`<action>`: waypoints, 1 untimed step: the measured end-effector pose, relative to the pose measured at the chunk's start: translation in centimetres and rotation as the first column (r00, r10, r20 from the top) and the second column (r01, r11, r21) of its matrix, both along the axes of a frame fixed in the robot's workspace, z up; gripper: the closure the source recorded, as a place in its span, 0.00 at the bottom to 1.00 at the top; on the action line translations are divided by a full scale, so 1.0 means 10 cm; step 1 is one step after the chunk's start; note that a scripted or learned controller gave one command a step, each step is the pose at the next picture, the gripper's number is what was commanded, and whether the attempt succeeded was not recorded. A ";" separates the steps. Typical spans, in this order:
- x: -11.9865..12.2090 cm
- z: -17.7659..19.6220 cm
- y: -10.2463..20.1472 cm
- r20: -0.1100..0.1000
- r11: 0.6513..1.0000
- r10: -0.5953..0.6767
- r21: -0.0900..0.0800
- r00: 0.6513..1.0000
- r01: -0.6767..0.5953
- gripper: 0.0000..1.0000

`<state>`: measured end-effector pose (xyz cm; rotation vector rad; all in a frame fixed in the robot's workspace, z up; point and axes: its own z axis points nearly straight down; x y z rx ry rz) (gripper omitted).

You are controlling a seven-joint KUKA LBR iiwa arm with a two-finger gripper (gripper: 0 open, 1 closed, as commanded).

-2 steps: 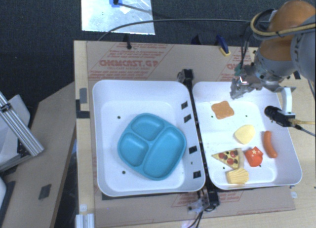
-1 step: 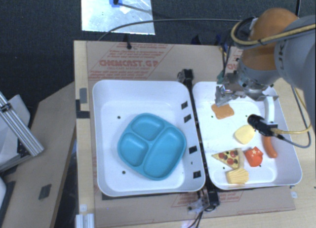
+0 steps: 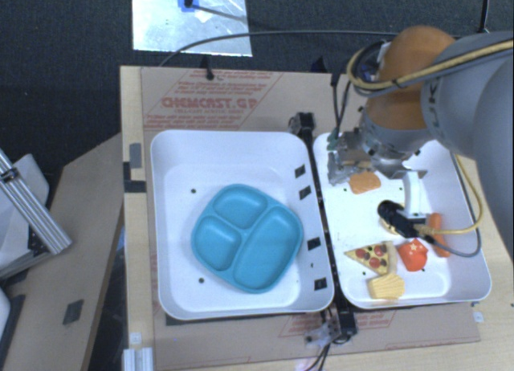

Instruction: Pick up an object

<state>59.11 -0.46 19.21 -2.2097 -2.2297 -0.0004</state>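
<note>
My gripper (image 3: 344,165) sits low in the right bin (image 3: 459,278), close to the wall it shares with the left bin (image 3: 173,156). A flat orange piece (image 3: 365,182) lies just beside it. Toward the bin's near edge lie a pizza slice (image 3: 372,257), a red piece (image 3: 413,255) just beside that, and a yellow wedge (image 3: 386,287). The left bin holds a blue divided plate (image 3: 246,237), lying askew.

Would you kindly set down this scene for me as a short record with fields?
left bin: blue divided plate
right bin: pizza slice, red toy, yellow wedge, orange piece
gripper: low over the right bin's far left corner, beside the orange piece
held: nothing that I can make out
</note>
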 end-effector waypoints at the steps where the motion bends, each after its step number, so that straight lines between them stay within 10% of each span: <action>1: -0.23 -0.03 0.47 -0.001 1.000 0.001 0.000 1.000 -0.001 1.00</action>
